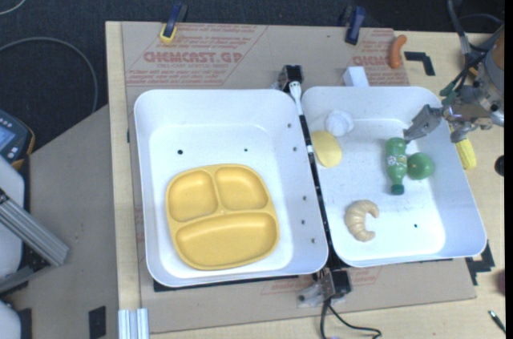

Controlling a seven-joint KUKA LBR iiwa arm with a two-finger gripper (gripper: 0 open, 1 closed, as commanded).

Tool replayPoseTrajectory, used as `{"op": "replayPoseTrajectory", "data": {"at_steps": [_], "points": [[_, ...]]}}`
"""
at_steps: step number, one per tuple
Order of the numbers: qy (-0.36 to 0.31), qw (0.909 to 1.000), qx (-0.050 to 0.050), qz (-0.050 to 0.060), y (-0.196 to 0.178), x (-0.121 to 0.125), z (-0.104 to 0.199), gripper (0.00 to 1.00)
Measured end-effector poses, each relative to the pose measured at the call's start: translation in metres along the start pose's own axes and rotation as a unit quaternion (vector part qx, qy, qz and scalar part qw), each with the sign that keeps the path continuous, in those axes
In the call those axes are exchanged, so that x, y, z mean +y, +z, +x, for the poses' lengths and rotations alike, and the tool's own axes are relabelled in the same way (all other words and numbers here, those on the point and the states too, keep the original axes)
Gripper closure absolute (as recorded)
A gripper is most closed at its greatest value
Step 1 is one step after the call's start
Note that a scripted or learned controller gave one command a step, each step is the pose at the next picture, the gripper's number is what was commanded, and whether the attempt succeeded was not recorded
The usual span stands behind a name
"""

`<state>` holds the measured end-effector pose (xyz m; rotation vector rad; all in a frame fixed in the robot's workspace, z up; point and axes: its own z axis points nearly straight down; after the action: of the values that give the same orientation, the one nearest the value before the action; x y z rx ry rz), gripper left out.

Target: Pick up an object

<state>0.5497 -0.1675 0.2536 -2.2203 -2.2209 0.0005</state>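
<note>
Two white bins side by side on a brown board. In the left bin (160,121), a smooth yellow plate (222,214) with three sections. In the right bin (457,201), a curved tan croissant (361,218) near the front, a green bottle (394,163) touching a round green ball (420,166), a yellow lemon (326,148) by the inner wall, and a small white cap (339,123) just behind it. Gripper (429,121) over the right bin's back right part, near the bottle, holding nothing. Can't tell if spread or pressed together.

"CHEMCAST" (red print) on brown board (200,53)
</note>
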Motion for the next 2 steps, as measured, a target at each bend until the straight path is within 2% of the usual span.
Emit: {"op": "replayPoseTrajectory", "data": {"at_steps": [1, 2], "points": [[-0.001, 1.0000, 0.001, 0.003, 0.155, -0.008, 0.034, 0.00], [0.001, 0.9999, -0.005, -0.011, 0.164, -0.066, 0.047, 0.00]]}}
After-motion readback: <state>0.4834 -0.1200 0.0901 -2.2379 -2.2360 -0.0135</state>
